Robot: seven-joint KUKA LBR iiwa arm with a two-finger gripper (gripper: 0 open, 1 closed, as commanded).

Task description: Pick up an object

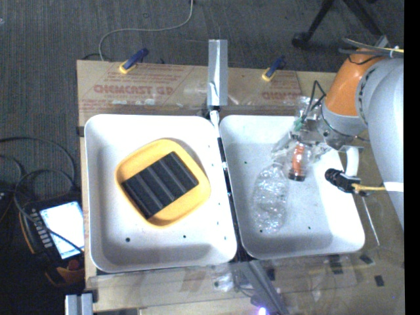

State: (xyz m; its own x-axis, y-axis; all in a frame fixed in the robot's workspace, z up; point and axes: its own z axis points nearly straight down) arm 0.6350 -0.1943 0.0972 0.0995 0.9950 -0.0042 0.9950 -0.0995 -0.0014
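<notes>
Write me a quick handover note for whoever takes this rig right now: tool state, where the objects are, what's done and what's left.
Tool: low over the far part of the right bin; whether it is open or shut cannot be told.
Clear plastic bottle: lying in the right bin, just in front of the tool, with a small orange-brown item beside its neck.
Yellow tray with a black ribbed insert: lying in the left bin.
Done: arm is at the right bin.
Left: nothing is visibly lifted; a grasp and lift remain to be confirmed.
</notes>
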